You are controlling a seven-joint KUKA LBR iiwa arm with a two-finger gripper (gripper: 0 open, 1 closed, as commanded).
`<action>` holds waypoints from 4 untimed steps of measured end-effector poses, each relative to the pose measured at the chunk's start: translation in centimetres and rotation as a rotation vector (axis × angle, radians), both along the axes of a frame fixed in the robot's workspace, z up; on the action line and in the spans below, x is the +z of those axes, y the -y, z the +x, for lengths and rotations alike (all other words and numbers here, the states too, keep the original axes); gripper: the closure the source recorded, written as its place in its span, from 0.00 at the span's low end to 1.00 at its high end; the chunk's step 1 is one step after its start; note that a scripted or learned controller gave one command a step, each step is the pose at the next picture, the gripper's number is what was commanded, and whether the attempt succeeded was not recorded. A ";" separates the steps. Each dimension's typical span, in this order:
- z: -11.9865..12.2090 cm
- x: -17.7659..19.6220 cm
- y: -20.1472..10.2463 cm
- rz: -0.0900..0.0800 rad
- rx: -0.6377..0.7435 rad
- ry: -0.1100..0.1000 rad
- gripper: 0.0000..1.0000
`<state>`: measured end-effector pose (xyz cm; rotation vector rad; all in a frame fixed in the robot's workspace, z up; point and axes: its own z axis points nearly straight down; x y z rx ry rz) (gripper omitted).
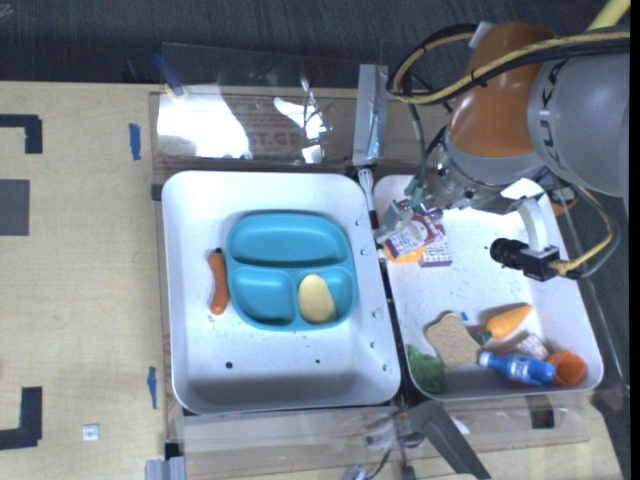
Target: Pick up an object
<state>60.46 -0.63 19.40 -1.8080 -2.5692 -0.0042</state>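
The grey arm (560,98) is leaning over the right bin's (575,303) far left corner, its gripper (428,196) hanging just above a small printed packet (418,240). Nothing looks lifted yet; I cannot tell how the tool stands.

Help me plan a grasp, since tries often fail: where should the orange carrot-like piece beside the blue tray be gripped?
Grip the orange carrot-like piece at mid-length, from straight above, closing across its narrow width. It lies flat and long beside the blue tray, so the tray side looks tight.
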 end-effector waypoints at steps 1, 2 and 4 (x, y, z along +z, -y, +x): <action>1.7 -0.9 -3.1 -0.003 0.233 0.002 1.00; 6.3 -0.9 0.5 -0.004 0.111 0.002 1.00; -2.8 0.8 0.5 -0.002 -0.224 -0.002 1.00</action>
